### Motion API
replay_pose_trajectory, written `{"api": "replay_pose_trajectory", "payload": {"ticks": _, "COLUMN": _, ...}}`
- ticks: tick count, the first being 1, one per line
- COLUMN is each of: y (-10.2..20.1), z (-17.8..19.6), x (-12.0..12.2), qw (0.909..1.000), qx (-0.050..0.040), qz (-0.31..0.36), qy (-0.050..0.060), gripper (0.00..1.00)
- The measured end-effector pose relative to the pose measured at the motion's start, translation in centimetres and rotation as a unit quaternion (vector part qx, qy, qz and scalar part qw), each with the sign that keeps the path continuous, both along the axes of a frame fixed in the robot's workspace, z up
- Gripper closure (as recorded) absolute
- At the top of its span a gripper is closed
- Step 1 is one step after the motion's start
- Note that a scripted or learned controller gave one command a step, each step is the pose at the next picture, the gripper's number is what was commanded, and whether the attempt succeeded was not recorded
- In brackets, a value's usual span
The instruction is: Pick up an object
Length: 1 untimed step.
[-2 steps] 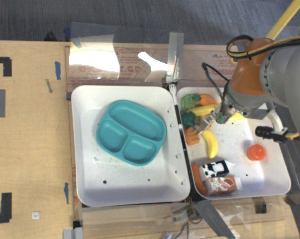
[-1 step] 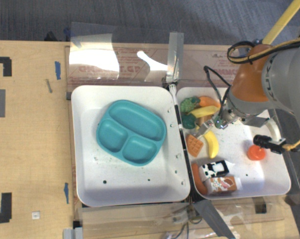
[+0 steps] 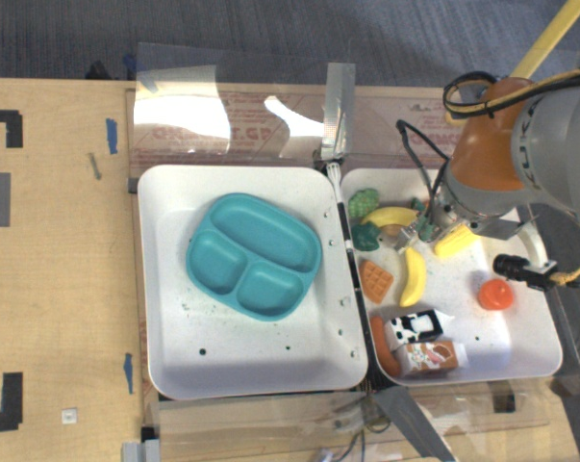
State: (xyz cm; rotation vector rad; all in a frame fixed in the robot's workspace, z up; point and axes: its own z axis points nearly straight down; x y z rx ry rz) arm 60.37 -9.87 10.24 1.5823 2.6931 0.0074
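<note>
While arm reaches into right bin (image 3: 520,354), jaws hover just right of banana (image 3: 390,217); jaw state unclear.

Tray (image 3: 255,255) in L bin (image 3: 164,287).

The arm (image 3: 559,152) is a rounded grey casing with a broad orange band (image 3: 487,152) above the wrist. Black cables (image 3: 415,147) loop at its ten o'clock side.

**Colours across the two bins**

Left white bin (image 3: 164,354): teal divided plate (image 3: 254,255). Right white bin (image 3: 540,349): yellow banana (image 3: 415,276), green broccoli (image 3: 364,203), orange waffle (image 3: 376,279), red-orange tomato (image 3: 495,294), black-and-white cow-patterned carton (image 3: 416,326).
</note>
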Motion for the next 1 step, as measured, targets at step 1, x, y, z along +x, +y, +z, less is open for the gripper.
{"api": "replay_pose_trajectory", "payload": {"ticks": 1, "y": 5.75, "z": 8.36, "x": -5.21, "qw": 0.9855, "qx": 0.0045, "qz": -0.169, "qy": 0.006, "gripper": 1.00}}
